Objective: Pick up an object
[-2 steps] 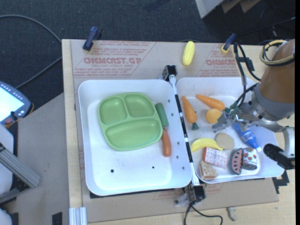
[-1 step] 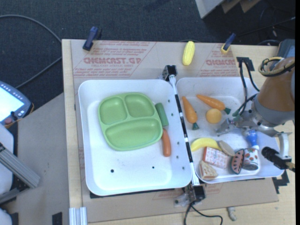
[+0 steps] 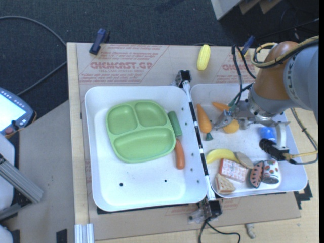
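My gripper (image 3: 223,120) reaches in from the right and hangs low over the upper left part of the right bin (image 3: 298,178). It sits between a carrot (image 3: 203,119) to its left and a small orange fruit (image 3: 232,127) just to its right, close to or touching the fruit. A small orange piece (image 3: 219,106) lies just above the gripper. Nothing can be seen held in it. Lower in the bin lie a banana (image 3: 219,155), a cracker box (image 3: 233,171), a bread slice (image 3: 224,185), a watermelon slice (image 3: 255,175) and a mug (image 3: 272,172). A blue object (image 3: 267,133) lies under the arm.
The left bin (image 3: 101,186) holds a green divided plate (image 3: 139,130), a green pickle (image 3: 174,124) and an orange sausage (image 3: 179,155). A yellow corn cob (image 3: 203,57) and a blue clamp (image 3: 98,40) lie on the bench behind the bins. Cables run along the right side.
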You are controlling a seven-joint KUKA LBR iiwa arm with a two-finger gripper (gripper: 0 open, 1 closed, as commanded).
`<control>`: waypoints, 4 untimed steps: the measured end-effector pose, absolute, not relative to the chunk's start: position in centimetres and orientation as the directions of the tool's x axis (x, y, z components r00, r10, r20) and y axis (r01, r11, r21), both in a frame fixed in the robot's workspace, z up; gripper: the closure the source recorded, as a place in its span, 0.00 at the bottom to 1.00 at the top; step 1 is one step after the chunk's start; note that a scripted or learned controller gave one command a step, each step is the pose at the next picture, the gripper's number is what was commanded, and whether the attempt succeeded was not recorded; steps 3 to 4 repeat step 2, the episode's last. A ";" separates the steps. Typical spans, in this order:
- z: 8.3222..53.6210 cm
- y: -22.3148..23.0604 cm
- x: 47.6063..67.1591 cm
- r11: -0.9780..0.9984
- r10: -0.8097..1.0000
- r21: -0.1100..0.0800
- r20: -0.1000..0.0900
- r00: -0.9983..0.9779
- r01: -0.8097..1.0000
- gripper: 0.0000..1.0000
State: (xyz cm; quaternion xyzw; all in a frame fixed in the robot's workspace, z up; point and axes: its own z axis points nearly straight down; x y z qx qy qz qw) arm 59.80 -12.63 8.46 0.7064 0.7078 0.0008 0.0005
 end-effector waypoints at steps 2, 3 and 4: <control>18.6 -4.6 61.4 0.003 1.000 0.003 0.001 -0.003 1.000 1.00; 18.6 -4.6 61.4 0.003 1.000 0.003 0.001 -0.003 1.000 1.00; 18.6 -4.6 61.4 0.003 1.000 0.003 0.001 -0.003 1.000 1.00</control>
